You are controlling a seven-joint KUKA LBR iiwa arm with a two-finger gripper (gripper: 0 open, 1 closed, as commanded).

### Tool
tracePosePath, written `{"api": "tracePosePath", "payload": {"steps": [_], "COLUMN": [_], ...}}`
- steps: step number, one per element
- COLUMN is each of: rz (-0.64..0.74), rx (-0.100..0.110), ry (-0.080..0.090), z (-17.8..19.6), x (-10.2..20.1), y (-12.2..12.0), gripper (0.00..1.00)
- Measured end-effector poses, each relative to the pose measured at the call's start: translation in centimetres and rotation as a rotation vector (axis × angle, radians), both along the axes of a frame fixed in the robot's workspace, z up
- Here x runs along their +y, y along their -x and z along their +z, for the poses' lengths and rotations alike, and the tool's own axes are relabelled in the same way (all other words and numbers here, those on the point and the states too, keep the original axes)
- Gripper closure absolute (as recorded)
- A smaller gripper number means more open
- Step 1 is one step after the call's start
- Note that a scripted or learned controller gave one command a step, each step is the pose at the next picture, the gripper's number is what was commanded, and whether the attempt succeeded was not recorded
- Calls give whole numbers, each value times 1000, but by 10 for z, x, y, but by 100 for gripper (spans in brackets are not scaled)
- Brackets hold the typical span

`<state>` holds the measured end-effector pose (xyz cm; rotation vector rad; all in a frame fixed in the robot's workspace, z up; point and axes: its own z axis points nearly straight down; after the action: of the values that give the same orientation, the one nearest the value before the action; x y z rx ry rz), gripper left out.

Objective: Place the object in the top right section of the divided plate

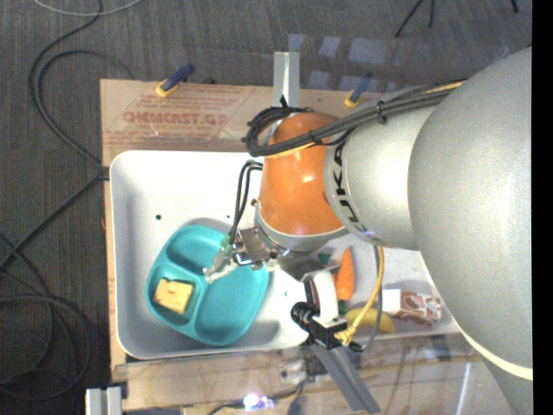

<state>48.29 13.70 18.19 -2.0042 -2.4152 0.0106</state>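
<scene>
I see the gripper [226, 258] over the teal plate [226, 311] in the left bin [130, 197]; whether it grips anything, I cannot tell. A yellow block [173, 296], probably light and stiff, sits in the plate's lower-left section; I'd pinch its sides.

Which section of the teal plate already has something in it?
The lower-left section of the divided plate: a yellow block lies in it. The upper section and the large right section show bare teal.
</scene>
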Motion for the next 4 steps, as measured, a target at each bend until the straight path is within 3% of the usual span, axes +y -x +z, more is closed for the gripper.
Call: {"api": "tracePosePath", "payload": {"steps": [1,2,3,4], "rz": [1,1,87,147], "rx": [4,4,-3,-2], "ry": [1,2,-1,-2], "z": [7,7,19,17], "x": [0,0,-26,-126], "y": [0,0,-26,-1], "gripper": [100,0,0,0]}}
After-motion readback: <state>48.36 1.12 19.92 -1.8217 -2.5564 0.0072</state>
